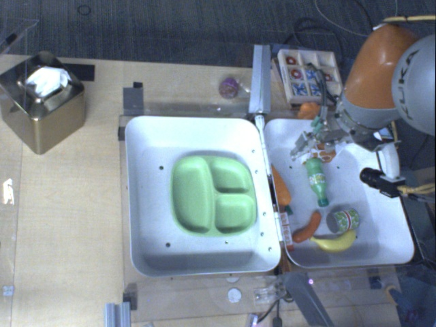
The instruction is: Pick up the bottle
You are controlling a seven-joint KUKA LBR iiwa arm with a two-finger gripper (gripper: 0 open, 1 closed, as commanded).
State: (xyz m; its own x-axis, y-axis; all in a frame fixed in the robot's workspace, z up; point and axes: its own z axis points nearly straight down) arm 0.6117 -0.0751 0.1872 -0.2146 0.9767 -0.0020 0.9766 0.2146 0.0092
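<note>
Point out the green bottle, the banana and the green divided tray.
Green plastic bottle (317, 180), camera view, mid-body.
Yellow banana (335, 242), camera view, middle of its curve.
Green divided plastic tray (191, 195), camera view, large left compartment.

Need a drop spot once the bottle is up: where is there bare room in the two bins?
Left bin: bare white floor rings the green tray, widest on its left. Right bin: bare along the far right wall and the upper left corner. Crowded: its lower left, where bottle, can, banana, sausage and carrot cluster.

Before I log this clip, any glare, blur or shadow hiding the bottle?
Camera view: the bottle is soft but readable, its label text too blurred to read; the tool above its cap is a blurry tangle; mild sheen on the right bin, no harsh shadows.
</note>
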